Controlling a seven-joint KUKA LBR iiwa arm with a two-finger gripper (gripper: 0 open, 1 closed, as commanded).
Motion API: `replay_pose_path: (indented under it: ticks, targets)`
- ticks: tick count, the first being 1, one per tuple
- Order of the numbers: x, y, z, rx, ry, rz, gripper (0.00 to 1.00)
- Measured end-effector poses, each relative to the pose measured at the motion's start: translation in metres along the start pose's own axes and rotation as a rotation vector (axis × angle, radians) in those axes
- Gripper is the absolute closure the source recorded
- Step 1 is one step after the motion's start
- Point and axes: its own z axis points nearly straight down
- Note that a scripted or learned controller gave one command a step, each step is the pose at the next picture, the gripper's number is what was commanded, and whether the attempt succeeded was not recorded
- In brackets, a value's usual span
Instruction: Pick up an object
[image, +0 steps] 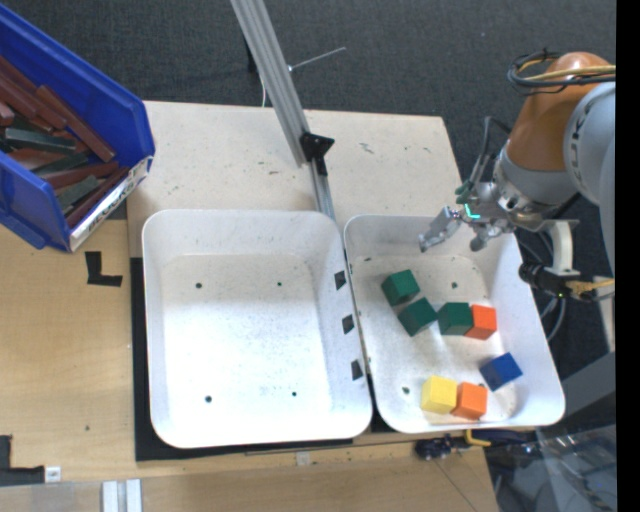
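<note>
green, orange, blue and yellow cubes (437, 317) sit at six o'clock from the gripper (458, 232), apparently splayed, grasping nothing.

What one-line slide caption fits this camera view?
Open gripper hovers over the right bin holding seven coloured blocks, none grasped.

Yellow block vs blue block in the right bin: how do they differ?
The yellow block sits near the bin's front rim, touching an orange block; the blue block sits farther back and right, apart from both. Yellow looks slightly bigger than blue. Both are cubes lying in the right bin.
</note>
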Motion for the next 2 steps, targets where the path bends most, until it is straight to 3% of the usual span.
replay_pose_path:
  ticks: [1,2]
  targets:
    - [0.000,0.001,-0.003,-0.005,-0.002,-0.001,0.00]
    - [0.002,-0.010,0.048,0.000,-0.002,0.000,0.00]
